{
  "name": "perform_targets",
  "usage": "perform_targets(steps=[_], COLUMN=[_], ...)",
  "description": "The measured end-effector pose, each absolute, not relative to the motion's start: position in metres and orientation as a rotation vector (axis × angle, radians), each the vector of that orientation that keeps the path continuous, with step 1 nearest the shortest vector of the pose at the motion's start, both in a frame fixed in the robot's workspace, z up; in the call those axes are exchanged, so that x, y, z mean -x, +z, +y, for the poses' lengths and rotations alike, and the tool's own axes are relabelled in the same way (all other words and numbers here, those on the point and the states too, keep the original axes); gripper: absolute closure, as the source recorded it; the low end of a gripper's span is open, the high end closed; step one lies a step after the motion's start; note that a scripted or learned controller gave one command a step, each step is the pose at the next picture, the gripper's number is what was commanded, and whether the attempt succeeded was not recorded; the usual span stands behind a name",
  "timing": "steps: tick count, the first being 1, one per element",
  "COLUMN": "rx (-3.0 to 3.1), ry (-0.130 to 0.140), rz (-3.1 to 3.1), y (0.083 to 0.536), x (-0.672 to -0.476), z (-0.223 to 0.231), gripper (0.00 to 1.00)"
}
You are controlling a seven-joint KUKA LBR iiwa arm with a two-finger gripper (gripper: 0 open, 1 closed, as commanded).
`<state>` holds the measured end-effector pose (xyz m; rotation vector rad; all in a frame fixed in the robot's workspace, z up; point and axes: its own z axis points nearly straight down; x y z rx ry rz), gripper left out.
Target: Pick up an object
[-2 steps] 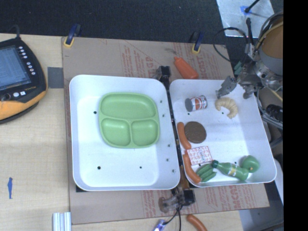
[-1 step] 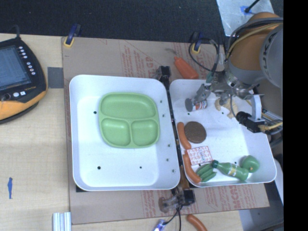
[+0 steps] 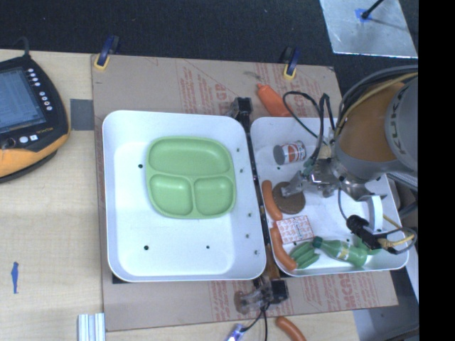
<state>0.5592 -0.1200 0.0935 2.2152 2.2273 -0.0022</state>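
Glossy white plastic on both bins [image 3: 121, 190], smooth and lightly reflective. Matt pale-green plastic for the divided plate [image 3: 190, 176]. Brown cardboard sheet [image 3: 178, 84], dull and printed, under the bins. Light wood-grain bench [image 3: 43, 254], satin. Shiny green plastic bottle [image 3: 345, 252]. Brushed grey metal and glossy orange band on the arm [image 3: 373, 130].

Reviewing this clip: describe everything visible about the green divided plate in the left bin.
The green divided plate is pale green, matte and plastic-looking, a rounded rectangle with three compartments: one wide section along the far side and two smaller ones along the near side. It lies flat and upright on the floor of the left bin, toward its far half. Its compartments hold nothing, and only the bin floor touches it.
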Motion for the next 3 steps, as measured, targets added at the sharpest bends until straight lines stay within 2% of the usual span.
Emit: perform_targets(steps=[1,2,3], rx=[-2.209,-2.21,-2.22], ry=[-0.003,-0.003,-0.003], rz=[2.232,2.231,2.226], y=[0.104,0.104,0.109], x=[-0.56,-0.56,-0.617], z=[-0.121,-0.12,-0.13], gripper=[1.0,0.0,0.0])
